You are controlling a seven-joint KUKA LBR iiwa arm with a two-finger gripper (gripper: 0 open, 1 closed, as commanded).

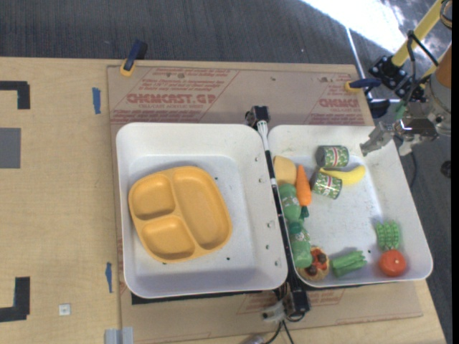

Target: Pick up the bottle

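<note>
Camera view, from above at a slant. Two shallow white bins sit side by side on a brown board. The left white bin (136,145) holds a yellow plastic plate with three compartments (179,211), lying flat near its centre.

The right white bin (405,192) holds the remaining items. Along its left wall lies the green plastic bottle (294,217), on its side and stretched lengthwise beside the wall, with an orange plastic carrot (303,185) just beside its upper end and a pale yellow wedge (284,168) above that. Near the bin's upper middle, two green-labelled cans (332,155) (326,185) lie close together, and a yellow plastic banana (346,176) rests between them. At the lower edge are a small dark-and-orange item (315,261), a green ridged vegetable (349,262), a red-orange tomato (392,262) and a spiky green piece (388,233).

The gripper (387,138) hangs over the right bin's upper right rim, well apart from the bottle; its grey fingers (373,142) hold nothing, though whether they are apart or together cannot be told.
</note>
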